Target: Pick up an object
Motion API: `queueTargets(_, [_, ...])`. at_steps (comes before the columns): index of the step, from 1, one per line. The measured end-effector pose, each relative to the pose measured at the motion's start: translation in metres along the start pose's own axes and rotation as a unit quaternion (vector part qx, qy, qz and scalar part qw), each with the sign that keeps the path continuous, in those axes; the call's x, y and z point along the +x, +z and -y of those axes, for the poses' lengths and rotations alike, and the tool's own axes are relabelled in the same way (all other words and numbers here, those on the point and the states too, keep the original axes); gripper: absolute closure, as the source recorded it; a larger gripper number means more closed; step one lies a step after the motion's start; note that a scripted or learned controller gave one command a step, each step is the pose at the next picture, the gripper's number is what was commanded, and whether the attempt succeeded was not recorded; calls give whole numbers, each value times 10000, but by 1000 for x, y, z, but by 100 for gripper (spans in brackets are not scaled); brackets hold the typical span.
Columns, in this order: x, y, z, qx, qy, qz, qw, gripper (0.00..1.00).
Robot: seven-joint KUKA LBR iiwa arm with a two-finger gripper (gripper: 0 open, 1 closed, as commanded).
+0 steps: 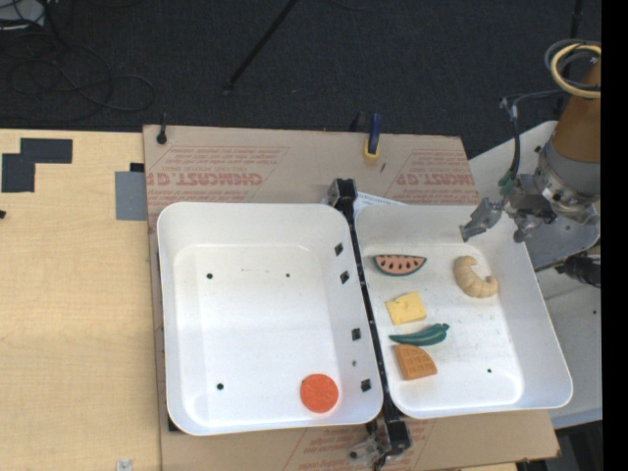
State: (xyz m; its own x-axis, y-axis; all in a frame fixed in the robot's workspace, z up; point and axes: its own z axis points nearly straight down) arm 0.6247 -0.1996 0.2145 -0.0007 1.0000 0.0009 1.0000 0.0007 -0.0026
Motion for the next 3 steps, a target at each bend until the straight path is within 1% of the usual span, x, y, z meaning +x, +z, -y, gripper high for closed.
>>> queueTargets(1, [60,-33,42,1,-18,-13,10000,0])
queueTargets(2, [106,84,79,66,-12,-22,10000,0])
queueTargets(3, [75,128,62,1,10,-12,10000,0])
